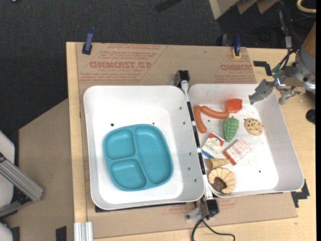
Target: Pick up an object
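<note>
The right bin (281, 149) holds several toy foods: an orange sausage (214, 113), a red piece (233, 105), a green ridged item (230, 128), a chocolate-chip cookie (254, 126), a small colourful box (212, 145), a red-and-white packet (237, 151), a cone (215, 162) and a round pastry (221, 179). My gripper (273, 94) hovers over the bin's far right corner, above and right of the cookie. Its fingers are spread open with nothing between them.
The left bin (100, 109) holds a teal divided plate (138, 156). A black hinge strip (193, 134) runs between the two bins. Blue and yellow clamps (89, 40) grip the cardboard sheet at the far edge.
</note>
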Motion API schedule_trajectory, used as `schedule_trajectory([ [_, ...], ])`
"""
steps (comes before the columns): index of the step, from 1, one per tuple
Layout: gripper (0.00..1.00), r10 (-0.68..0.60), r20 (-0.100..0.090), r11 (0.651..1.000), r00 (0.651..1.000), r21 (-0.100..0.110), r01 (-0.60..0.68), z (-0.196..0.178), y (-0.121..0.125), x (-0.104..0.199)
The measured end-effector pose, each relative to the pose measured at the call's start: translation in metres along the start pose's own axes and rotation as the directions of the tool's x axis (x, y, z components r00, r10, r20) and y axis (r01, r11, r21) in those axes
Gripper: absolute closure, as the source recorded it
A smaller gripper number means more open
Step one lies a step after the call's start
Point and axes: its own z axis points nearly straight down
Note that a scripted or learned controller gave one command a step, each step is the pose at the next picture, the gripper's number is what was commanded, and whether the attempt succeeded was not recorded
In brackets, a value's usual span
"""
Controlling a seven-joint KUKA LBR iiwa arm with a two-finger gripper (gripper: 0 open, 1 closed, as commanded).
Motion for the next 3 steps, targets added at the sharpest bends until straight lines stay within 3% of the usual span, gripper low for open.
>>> schedule_trajectory([
  [1, 0.00, -0.005, -0.006, 1.000, 1.000, 0.015, 0.005, 0.138, 0.022, 0.052],
  [2, 0.00, 0.000, -0.004, 1.000, 1.000, 0.010, 0.000, 0.182, -0.015, 0.061],
  [3, 1.00, 0.001, -0.001, 1.000, 1.000, 0.000, -0.001, 0.169, -0.012, 0.060],
])
